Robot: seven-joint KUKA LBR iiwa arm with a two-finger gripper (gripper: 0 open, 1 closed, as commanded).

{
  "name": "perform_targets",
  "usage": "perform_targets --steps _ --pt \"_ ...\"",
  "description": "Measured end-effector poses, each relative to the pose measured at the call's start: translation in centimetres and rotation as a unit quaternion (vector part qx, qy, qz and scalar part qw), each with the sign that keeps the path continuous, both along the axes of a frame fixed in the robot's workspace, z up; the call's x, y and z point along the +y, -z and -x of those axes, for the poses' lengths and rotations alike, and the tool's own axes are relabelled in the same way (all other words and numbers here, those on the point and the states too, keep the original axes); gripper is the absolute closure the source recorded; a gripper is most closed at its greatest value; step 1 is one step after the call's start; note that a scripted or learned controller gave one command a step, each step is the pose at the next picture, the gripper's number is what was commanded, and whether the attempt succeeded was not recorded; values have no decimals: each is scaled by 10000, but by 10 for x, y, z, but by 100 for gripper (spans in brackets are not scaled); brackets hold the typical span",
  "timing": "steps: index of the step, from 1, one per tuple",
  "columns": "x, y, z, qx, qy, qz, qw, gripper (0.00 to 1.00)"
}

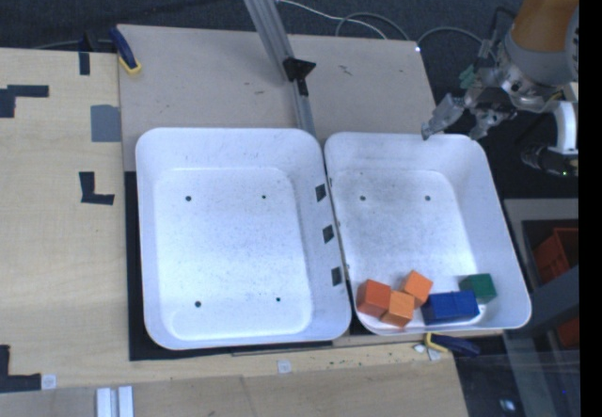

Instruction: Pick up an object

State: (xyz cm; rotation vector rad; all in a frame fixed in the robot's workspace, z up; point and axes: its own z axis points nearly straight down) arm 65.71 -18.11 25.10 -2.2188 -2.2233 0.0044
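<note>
Two shallow white bins sit side by side on the bench, and taking the right bin (419,227) as reference, the left bin (230,236) touches its left wall. The arm (546,20), grey with an orange band, stands above the right bin's far right corner, with the gripper (454,120) poised just over that far rim, fingers spread apart and holding nothing. Along the right bin's near wall lie the objects in a tight cluster: a blue block (450,308), then a green block (481,286) just beside it toward the near right corner, and three small orange cubes (395,296) touching one another at the blue block's left.
</note>
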Motion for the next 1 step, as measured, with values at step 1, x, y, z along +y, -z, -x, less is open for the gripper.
perform_targets --steps 1 --pt "39 -74 -18 -52 -20 -4 10000 0"
